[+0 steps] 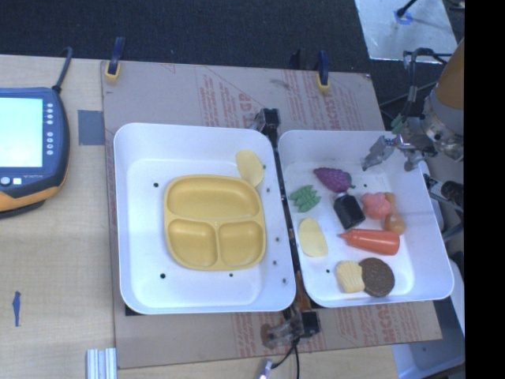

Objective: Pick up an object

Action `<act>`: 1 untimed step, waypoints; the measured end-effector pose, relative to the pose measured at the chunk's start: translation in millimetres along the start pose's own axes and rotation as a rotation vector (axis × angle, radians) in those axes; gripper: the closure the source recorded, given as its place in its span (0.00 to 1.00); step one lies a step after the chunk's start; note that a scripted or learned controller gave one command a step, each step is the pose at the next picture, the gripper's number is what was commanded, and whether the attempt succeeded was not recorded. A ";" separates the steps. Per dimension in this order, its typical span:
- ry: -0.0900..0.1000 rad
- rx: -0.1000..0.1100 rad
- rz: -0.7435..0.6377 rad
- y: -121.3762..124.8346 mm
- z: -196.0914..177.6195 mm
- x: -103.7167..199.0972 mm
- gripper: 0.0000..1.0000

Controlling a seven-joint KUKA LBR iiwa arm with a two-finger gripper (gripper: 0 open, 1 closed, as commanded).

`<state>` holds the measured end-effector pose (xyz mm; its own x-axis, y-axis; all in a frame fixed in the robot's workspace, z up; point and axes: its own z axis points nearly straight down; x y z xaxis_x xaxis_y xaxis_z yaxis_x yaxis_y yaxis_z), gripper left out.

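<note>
Your candidates for picking all lie in the right bin (442, 279). At its far side sits a purple grape cluster (333, 179), with a green leafy piece (304, 198) just left of it near the divider. A black block (348, 210) lies in the middle, and a pink toy (377, 204) sits just to its right, touching a small orange-brown piece (394, 223). Below these an orange carrot (371, 241) lies crosswise. A pale yellow oval piece (312, 238) rests by the bin's left wall. At the near edge a ridged yellow piece (349, 276) touches a round dark brown cookie (377, 276).

You will find the pincer (394, 152) over the far right corner of that bin, its two fingers spread apart with nothing between them. It is above and to the right of the grapes, apart from every toy.

The left bin (138, 290) holds a yellow divided plate (215, 221) with three compartments, and a pale yellow piece (250, 166) leans at the plate's far right corner.

Both bins sit on a brown board (205, 93) clamped to the tabletop (47, 290). A teach pendant (28, 148) lies at the left.
</note>
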<state>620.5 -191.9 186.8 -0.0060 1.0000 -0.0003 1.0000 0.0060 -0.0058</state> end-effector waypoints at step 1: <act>0.001 0.001 0.000 11.3 91.9 39.6 0.00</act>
<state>631.0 -152.3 94.8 -0.0060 1.0000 0.0007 1.0000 0.0060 -0.0069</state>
